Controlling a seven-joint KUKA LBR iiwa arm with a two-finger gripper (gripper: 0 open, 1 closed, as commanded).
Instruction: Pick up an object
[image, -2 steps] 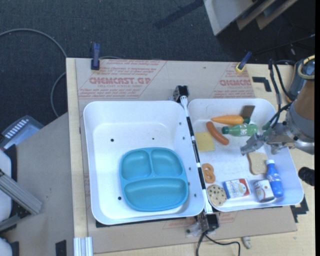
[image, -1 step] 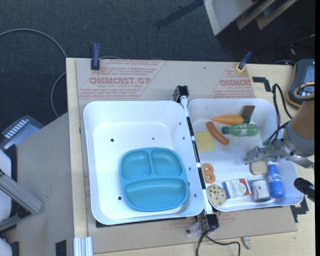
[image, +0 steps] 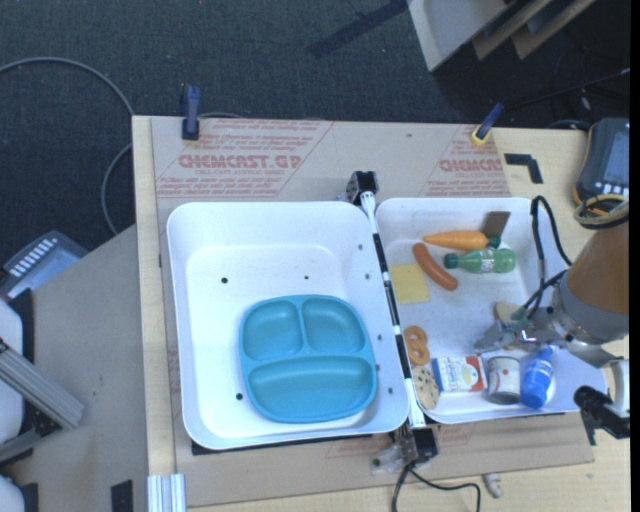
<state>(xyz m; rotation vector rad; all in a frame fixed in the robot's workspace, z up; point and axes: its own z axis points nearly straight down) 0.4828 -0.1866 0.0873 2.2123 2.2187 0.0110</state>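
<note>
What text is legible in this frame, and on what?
"CHEMCAST GP", red print on the brown protective sheet behind the left bin; smaller lines around it are too blurred to read.
"CHEMCAST", the same print, partly cut off, behind the right bin.
Small carton and can in the right bin: printed labels, too small to read.

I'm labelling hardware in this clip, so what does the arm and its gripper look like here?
The arm enters from the right as a thick rounded segment, orange-brown above and grey at the wrist. A thin black cable loops up beside it. The gripper is a small cluster of grey metal parts with a touch of green, low over the right bin. No markings are legible.
</note>
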